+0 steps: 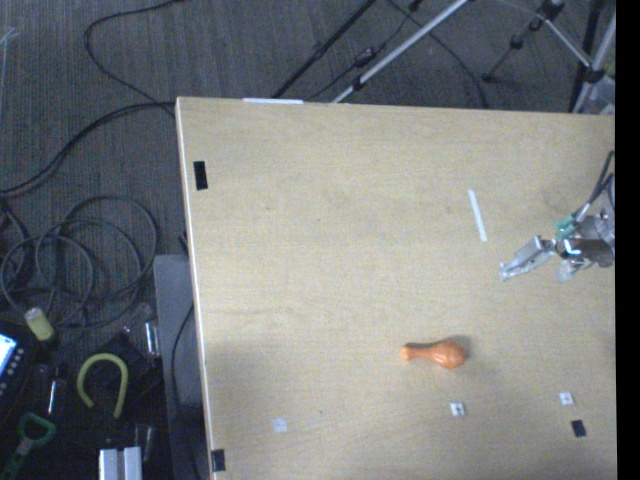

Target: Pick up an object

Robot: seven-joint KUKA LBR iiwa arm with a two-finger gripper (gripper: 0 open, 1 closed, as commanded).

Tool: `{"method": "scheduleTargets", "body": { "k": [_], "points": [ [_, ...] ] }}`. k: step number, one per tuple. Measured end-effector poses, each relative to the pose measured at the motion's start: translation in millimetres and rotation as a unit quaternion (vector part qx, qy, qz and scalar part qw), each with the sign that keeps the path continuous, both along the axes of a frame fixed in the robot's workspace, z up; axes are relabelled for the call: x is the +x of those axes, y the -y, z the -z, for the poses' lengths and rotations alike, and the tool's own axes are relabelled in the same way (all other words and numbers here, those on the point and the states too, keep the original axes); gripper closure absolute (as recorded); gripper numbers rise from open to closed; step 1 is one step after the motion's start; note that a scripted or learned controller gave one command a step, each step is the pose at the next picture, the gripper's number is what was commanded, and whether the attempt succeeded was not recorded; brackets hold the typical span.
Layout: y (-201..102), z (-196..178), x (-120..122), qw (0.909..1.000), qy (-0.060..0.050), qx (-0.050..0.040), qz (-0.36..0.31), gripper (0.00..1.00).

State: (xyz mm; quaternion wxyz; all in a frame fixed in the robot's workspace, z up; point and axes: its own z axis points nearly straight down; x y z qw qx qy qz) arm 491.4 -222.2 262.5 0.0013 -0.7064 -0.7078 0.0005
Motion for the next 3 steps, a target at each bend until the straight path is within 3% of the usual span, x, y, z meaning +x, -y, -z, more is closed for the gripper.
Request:
{"method": "scheduleTargets", "body": {
  "k": [1, 2, 3],
  "points": [
    [-1, 162, 52, 1.0, 0.0, 0.0002, -0.003, 0.0],
    [-1, 179, 124, 0.999, 0.001, -0.0008, -0.046, 0.0],
    [-43, 178, 165, 0.9965, 0.001, -0.0018, -0.084, 0.0]
  ]
}}
